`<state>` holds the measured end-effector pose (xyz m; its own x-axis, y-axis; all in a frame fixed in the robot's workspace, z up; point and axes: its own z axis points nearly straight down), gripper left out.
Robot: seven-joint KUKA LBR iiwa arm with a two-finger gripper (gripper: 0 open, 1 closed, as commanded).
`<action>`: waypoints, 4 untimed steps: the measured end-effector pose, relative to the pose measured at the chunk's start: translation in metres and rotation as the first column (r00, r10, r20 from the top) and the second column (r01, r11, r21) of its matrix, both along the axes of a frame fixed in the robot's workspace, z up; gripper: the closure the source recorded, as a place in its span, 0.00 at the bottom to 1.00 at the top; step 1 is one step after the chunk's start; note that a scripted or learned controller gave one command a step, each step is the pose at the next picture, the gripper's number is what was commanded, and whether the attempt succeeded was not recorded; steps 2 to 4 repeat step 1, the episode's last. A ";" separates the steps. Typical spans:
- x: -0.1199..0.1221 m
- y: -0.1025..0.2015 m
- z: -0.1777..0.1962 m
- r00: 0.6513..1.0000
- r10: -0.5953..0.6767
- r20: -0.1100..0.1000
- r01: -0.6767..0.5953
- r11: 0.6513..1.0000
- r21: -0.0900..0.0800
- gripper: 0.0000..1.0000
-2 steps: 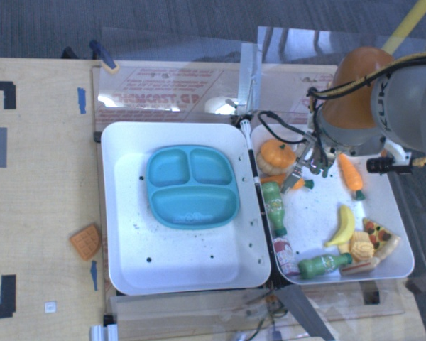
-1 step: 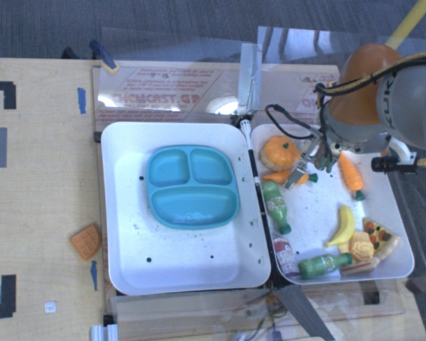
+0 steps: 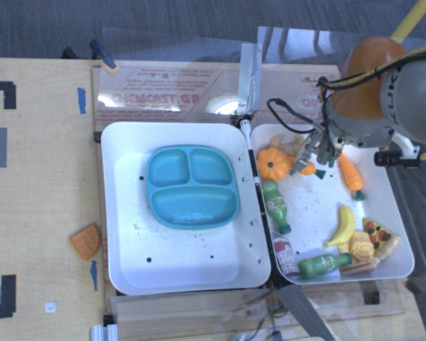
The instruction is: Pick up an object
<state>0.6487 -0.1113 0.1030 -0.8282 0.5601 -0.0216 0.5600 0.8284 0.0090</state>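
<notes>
Over right bin | we see end effector (image 3: 314, 155) beside pumpkin (image 3: 273, 163), which lies just left | finger state: we cannot tell

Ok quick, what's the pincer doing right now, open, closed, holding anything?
Pincer: low in the right bin, beside the small orange pumpkin; whether it is open, closed or holding anything cannot be told.

Glossy plastic blue tray (image 3: 192, 187) — matt pale wooden bench (image 3: 35, 190).
</notes>
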 end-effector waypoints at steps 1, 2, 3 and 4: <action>-0.015 0.056 0.137 0.990 -0.141 -0.008 0.141 0.990 0.006 1.00; -0.015 0.056 0.137 0.990 -0.141 -0.008 0.141 0.990 0.006 1.00; -0.015 0.056 0.137 0.990 -0.141 -0.008 0.141 0.990 0.006 1.00; -0.015 0.056 0.137 0.990 -0.141 -0.008 0.141 0.990 0.006 1.00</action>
